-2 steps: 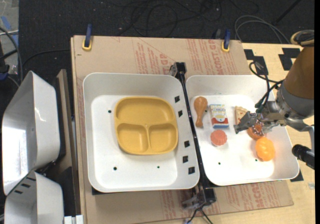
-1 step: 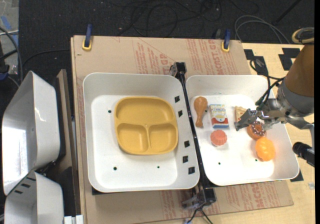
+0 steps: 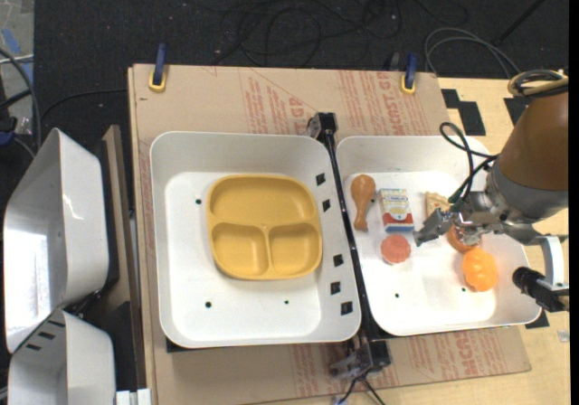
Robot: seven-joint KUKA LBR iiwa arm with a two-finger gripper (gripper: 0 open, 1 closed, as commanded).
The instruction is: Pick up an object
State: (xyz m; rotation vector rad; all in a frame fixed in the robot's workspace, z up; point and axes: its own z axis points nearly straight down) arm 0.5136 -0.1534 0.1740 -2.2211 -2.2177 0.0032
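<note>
You are looking down on the table (image 3: 298, 91), a brown board that is carrying two shallow white bins side by side. The left bin (image 3: 181, 240) is holding a yellow divided tray (image 3: 265, 226), which is lying flat near the bin's middle. The right bin (image 3: 425, 313) is holding the small objects. The arm (image 3: 536, 159) is reaching in from the right, with its orange band sitting over the right bin's far right edge. The tool (image 3: 441, 221) is hanging low over the middle of the right bin; you cannot tell from this angle whether it is wide or narrow, and no object is showing between its tips. An orange fruit (image 3: 479, 270) is lying toward the bin's right side, just below the tool. A brown drumstick-shaped item (image 3: 362, 198) is lying near the bin's left wall. A small carton (image 3: 395, 209) with red and blue print is sitting just right of it. A round red piece (image 3: 395, 249) is resting just below the carton, near the tool's left tip.
</note>
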